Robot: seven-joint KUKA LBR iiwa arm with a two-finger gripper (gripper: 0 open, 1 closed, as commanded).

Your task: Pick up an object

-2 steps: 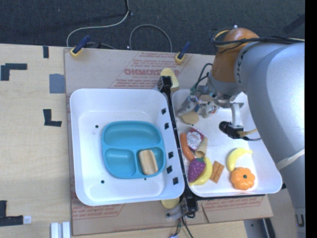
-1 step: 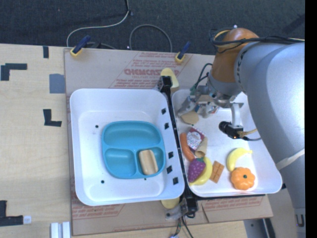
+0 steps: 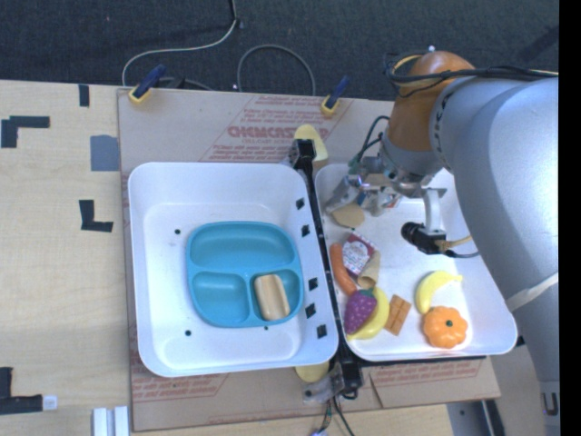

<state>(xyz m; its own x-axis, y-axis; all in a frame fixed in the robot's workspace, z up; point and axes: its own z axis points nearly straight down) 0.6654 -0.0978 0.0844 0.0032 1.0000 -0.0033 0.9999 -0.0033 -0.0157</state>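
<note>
My gripper (image 3: 361, 192) hangs low over the far left corner of the right bin (image 3: 472, 284). Just below it in the view lies a tan flat piece (image 3: 347, 216), close to the gripper; whether they touch I cannot tell. Further toward the front lie an orange carrot (image 3: 341, 269), a red-and-white packet (image 3: 359, 255), purple grapes (image 3: 359, 312) on a yellow piece (image 3: 376, 323), an orange cracker (image 3: 397, 314), a yellow banana (image 3: 436, 288) and an orange pumpkin (image 3: 445, 327).
The left bin (image 3: 154, 243) holds a blue divided tray (image 3: 227, 266) with a tan bread roll (image 3: 270, 296) in its front right compartment. A black divider (image 3: 313, 234) runs between the bins. The grey arm (image 3: 508, 153) covers the right bin's far right side.
</note>
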